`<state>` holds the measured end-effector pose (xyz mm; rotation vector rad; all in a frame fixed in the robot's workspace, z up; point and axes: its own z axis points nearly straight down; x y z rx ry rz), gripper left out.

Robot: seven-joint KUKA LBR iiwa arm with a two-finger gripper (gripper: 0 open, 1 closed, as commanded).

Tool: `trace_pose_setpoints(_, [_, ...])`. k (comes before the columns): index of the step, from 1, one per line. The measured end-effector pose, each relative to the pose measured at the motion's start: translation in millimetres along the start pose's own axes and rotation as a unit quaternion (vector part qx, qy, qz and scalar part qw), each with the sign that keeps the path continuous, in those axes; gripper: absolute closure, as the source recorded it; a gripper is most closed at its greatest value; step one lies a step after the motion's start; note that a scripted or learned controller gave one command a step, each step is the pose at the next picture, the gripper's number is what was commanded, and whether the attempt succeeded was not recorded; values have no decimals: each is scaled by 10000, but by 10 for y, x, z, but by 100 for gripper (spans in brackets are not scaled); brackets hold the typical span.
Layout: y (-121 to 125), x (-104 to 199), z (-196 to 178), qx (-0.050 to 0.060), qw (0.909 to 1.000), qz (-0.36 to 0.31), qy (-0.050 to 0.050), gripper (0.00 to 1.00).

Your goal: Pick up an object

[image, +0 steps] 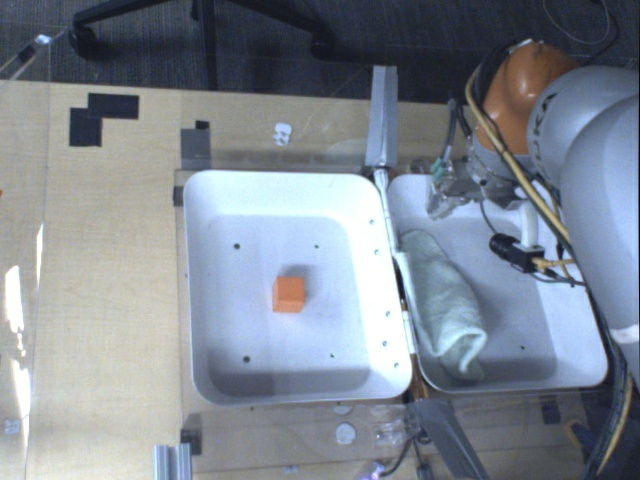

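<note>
Pale wood is the surface of the bench (pixel 100 298), with black tape marks (pixel 102 116) near its far left corner. I see the left bin (pixel 215 368) next, and in the middle of its floor sits a small orange cube (pixel 289 294), alone and touching no wall. The right bin (pixel 570 363) holds a rolled grey-white cloth (pixel 445 306), lying along its left wall. Above the far end of this bin hangs my hand (pixel 447 196), well apart from the cube and not touching the cloth. I cannot tell if it is open or closed.
</note>
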<state>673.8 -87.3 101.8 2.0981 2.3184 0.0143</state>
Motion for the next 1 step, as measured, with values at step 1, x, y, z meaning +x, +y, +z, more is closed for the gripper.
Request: trace_pose_setpoints(1, [22, 427, -970, 53, 9957, 925, 13, 100])
